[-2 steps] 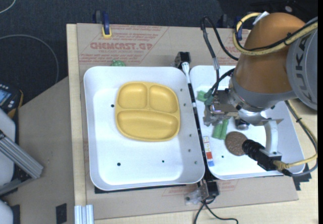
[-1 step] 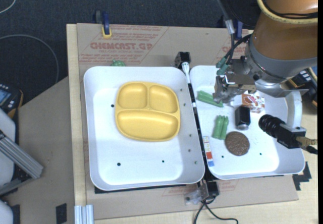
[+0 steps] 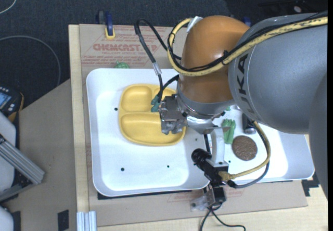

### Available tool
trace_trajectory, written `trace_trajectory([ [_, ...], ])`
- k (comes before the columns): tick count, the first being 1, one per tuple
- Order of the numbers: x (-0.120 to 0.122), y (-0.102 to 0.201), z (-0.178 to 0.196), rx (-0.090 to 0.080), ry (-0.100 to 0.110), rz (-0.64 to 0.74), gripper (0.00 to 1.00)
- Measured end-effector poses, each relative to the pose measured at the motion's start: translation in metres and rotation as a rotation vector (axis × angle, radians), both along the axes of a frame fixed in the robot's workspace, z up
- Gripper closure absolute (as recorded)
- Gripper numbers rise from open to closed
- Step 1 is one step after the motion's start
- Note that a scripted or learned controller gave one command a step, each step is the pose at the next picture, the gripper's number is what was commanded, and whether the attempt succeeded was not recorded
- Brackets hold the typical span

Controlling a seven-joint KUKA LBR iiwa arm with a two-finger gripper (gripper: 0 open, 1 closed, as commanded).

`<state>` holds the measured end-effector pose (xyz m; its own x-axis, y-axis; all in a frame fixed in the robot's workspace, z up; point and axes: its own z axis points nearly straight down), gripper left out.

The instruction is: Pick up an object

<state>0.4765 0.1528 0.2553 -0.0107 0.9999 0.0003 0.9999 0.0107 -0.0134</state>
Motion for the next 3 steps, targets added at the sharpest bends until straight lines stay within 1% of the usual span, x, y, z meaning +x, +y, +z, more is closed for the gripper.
trace_trajectory([
  [1,0.003,0.065,0.069,0.006,-0.02,-0.002,1.0],
  [2,0.003,0.061,0.076,0.0,-0.016,-0.008,1.0],
  [3,0.026,0.028,0.123,0.001,-0.02,-0.014,1.0],
])
